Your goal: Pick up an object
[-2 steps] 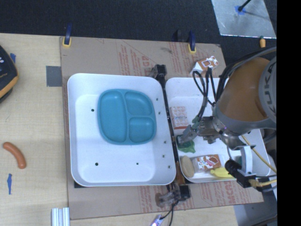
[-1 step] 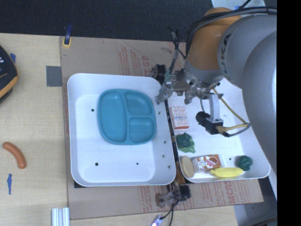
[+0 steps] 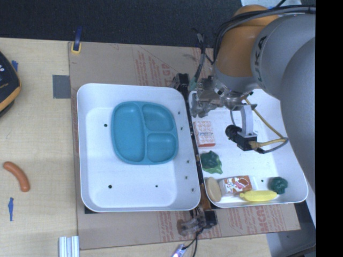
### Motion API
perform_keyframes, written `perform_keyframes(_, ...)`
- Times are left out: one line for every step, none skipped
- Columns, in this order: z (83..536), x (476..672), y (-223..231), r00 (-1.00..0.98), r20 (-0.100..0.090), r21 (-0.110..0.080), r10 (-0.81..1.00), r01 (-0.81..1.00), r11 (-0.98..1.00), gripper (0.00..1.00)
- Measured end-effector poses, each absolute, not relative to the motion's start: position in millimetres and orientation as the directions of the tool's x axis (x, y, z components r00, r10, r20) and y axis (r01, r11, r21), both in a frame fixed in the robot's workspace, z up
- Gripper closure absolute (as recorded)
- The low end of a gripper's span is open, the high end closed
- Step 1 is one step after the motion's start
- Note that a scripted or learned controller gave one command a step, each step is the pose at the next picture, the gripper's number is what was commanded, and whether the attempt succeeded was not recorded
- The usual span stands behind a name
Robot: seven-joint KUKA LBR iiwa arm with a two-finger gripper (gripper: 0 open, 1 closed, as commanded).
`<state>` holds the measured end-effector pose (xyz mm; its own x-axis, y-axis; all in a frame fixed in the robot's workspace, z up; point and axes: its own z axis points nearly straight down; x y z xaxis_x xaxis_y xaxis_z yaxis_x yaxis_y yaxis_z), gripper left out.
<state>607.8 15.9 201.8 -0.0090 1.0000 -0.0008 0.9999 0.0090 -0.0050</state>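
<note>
Grey tool over right bin (finger state unreadable), small printed packet just below it, apart.

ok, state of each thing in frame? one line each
gripper: low over the right bin's far-left corner, fingers hard to make out
blue divided plate: upright, flat in the left bin
small packet: lying flat in the right bin, just below the gripper
green item: loose, mid-bin
banana: lying on its side at the near wall
sausage: on the bench, outside the bins

Probably a lab: robot arm, bins
</note>
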Motion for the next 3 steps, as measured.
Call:
perform_keyframes(231.2,579.6,2.8,-0.003,0.001,-0.004,1.0,1.0,0.003,1.0)
perform_keyframes(230.4,564.6,-12.0,-0.002,0.0,-0.004,1.0,1.0,0.002,1.0)
perform_keyframes(214.1,558.5,-32.1,-0.004,0.0,-0.005,1.0,1.0,0.004,1.0)
